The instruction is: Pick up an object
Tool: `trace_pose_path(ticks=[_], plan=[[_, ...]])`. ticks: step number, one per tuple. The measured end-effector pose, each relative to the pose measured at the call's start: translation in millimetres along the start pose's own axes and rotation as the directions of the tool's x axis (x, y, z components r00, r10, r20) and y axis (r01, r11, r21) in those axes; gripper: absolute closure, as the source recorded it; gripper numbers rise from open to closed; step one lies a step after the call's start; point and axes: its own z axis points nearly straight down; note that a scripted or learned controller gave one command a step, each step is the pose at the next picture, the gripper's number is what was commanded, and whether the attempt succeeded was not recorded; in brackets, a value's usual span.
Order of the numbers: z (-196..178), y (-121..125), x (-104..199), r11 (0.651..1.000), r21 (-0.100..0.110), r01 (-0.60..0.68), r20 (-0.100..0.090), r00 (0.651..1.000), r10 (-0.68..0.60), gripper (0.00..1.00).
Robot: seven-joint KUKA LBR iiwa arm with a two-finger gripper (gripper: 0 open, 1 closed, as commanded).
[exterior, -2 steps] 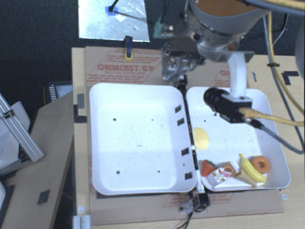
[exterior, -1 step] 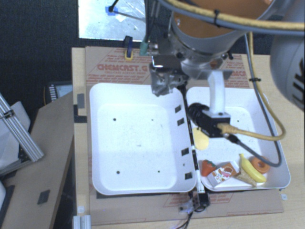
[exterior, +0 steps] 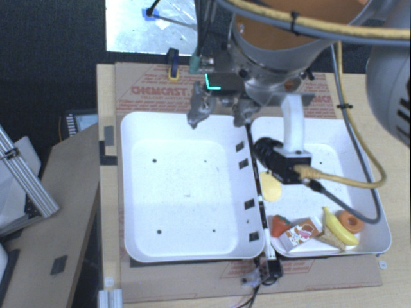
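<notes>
The gripper (exterior: 218,114) hangs over the far edge of the left bin (exterior: 138,172), fingers spread apart with nothing between them. All candidate objects lie in the right bin (exterior: 369,201), toward its near corner: a banana (exterior: 339,226), long axis running diagonally, beside a small carton (exterior: 298,233), well apart from the fingers.
</notes>
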Motion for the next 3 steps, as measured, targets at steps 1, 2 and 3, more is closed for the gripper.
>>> trace_pose_path(ticks=[1, 2, 3], plan=[[50, 95, -3, 1.0, -0.001, -0.009, 0.002, 1.0, 0.009, 0.0], [241, 116, 17, 1.0, 0.013, -0.007, 0.005, 1.0, 0.007, 0.0], [220, 118, 17, 1.0, -0.001, -0.009, 0.0, 1.0, 0.009, 1.0]])
